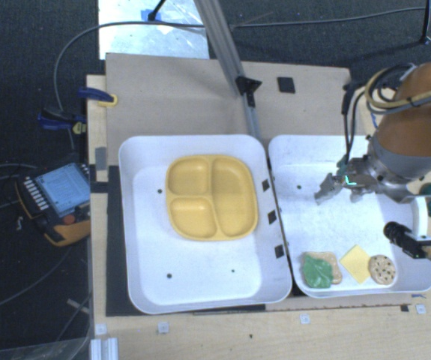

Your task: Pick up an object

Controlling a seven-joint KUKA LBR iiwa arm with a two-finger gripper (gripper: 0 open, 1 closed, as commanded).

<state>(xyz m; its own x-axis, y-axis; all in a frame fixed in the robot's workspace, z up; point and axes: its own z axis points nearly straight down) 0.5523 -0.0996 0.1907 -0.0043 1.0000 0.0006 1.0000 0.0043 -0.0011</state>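
Camera view: two white bins sit side by side on the bench. The left bin (144,276) holds a yellow divided plate (211,197), lying flat toward the bin's far half. The right bin (305,160) holds three small items along its near edge: a green piece on toast (320,270), a yellow cheese slice (355,263) just beside it, and a round cookie (381,269) touching the cheese slice's right side. The arm reaches in from the right; the gripper (337,188) hangs over the middle of the right bin, well apart from the three items. Fingers are spread, nothing between them. A small green light shows at the gripper base.
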